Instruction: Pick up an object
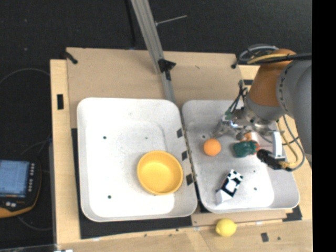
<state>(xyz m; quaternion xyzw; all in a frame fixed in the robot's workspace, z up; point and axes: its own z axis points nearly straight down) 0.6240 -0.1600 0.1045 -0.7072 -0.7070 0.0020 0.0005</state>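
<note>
The end effector (244, 135) hangs low over the right bin (207, 114), under the orange band of the arm (268, 88); its own hardware hides the tips, so I cannot tell whether it is spread or pressed together, or whether it grips anything.

The main risk, as I judge it, is crowding. A green object (243, 149) lies just below the end effector, with a small orange-brown piece (249, 137) touching or nearly touching it, and an orange ball (212, 147) sits near on the left. A descent between them could push one aside instead of catching it, and the ball would roll off at a light knock. A closing on two things at once would likely drop both on the lift.

The green object is the nearest candidate, almost under the end effector. The ball lies a little left of it. A black-and-white block (229, 185) lies well apart toward the front of the same bin. A yellow bowl (159, 172) sits in the left bin (105, 119), and a lemon (226, 227) rests on the counter (115, 72) in front of the bins.
</note>
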